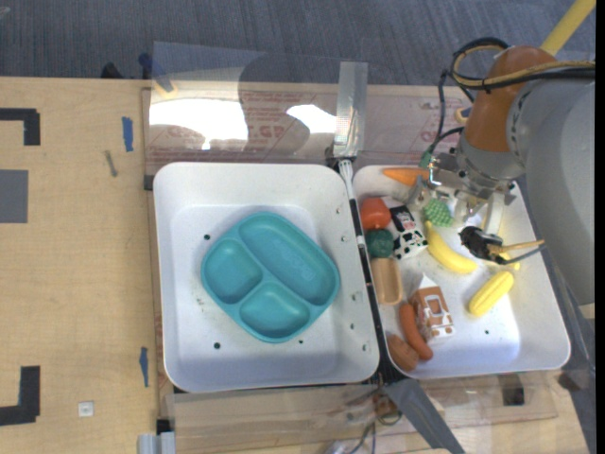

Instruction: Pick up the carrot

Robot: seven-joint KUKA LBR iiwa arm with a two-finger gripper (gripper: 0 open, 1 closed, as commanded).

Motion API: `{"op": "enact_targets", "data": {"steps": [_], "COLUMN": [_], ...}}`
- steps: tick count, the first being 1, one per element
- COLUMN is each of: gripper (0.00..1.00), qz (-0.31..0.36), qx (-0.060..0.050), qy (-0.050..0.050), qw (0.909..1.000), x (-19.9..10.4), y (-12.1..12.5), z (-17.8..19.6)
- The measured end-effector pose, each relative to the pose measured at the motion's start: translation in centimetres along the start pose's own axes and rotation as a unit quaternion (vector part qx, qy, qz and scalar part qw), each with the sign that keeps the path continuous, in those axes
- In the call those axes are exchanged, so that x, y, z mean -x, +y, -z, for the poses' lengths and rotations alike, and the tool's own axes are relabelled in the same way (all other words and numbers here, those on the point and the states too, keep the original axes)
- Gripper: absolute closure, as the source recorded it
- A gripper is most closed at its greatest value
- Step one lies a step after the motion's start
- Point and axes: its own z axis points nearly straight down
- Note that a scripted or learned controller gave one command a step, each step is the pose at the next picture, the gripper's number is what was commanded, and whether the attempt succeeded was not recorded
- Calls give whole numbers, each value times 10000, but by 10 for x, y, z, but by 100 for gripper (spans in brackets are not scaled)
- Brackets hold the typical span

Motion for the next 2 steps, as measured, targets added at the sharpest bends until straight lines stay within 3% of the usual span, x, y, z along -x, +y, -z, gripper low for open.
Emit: {"op": "enact_targets", "data": {"steps": [1,2], "gripper": [0,100], "qz": [-915,-891], "qx": [-25,1], "qy": [-18,15], "qw": [9958,9960], "x": [-13,-19], "y": [-6,-5], "z": [-1,10]}}
